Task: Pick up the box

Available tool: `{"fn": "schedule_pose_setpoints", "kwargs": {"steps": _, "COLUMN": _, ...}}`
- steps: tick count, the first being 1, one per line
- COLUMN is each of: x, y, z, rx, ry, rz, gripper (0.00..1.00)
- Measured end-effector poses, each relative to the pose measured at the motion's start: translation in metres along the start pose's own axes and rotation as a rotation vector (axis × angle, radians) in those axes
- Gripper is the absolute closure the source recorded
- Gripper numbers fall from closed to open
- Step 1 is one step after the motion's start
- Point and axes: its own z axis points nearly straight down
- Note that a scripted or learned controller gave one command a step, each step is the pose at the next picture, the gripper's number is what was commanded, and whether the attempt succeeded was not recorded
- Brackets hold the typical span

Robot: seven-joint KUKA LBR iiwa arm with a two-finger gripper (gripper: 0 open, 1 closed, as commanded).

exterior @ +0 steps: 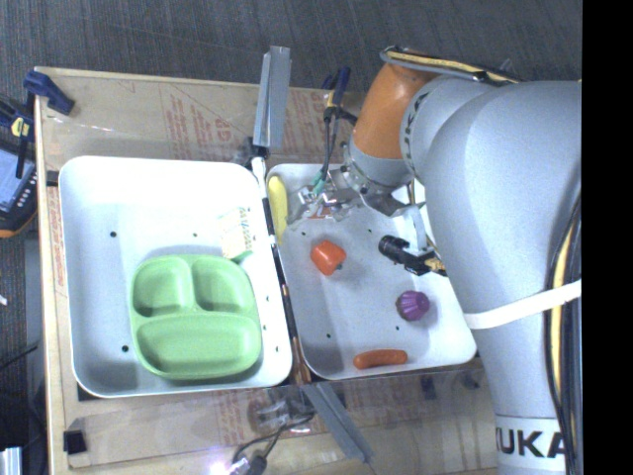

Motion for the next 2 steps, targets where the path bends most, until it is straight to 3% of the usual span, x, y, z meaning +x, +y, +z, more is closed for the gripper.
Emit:
{"fn": "schedule_pose_setpoints", "kwargs": {"steps": 1, "x": -0.023, "y": -0.007, "z": 0.011, "rx": 0.016, "ry": 0.024, "rz": -0.104, "gripper": 0.00}}
{"fn": "schedule_pose_setpoints", "kwargs": {"steps": 2, "x": -0.002, "y": -0.006, "z": 0.011, "rx": 0.016, "ry": -0.012, "rz": -0.154, "gripper": 0.00}}
